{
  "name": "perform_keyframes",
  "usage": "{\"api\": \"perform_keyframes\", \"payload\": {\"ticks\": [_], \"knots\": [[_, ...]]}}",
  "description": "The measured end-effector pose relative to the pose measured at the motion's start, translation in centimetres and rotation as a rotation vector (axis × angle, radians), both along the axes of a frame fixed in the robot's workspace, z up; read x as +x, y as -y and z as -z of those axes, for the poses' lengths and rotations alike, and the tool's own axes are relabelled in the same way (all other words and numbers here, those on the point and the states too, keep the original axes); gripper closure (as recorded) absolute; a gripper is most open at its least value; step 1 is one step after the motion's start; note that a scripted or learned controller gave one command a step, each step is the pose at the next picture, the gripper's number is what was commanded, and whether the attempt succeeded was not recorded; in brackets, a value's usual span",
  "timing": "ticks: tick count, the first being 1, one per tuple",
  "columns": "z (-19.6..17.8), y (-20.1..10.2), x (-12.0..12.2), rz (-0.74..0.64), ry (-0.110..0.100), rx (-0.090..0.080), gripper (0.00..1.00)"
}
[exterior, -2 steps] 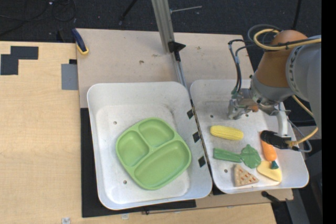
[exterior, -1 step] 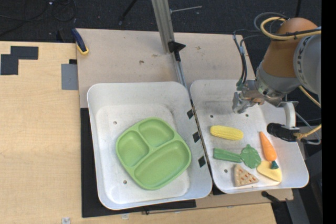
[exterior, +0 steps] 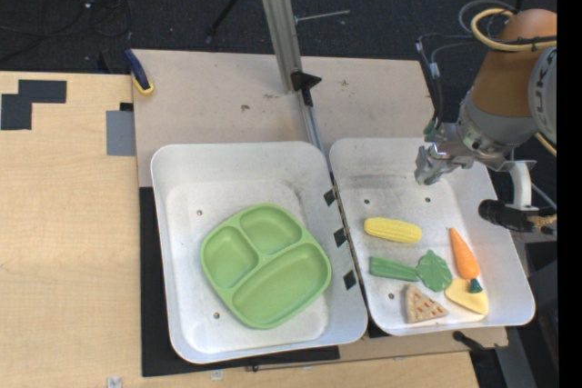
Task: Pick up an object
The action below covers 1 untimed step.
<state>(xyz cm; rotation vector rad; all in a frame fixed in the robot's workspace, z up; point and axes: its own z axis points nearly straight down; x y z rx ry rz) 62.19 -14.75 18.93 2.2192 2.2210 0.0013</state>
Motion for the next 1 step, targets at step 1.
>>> {"api": "perform_keyframes", "payload": {"ticks": [1], "knots": [[-4.46,-0.08,-0.57,-0.001,0.000,0.000,1.00]]}}
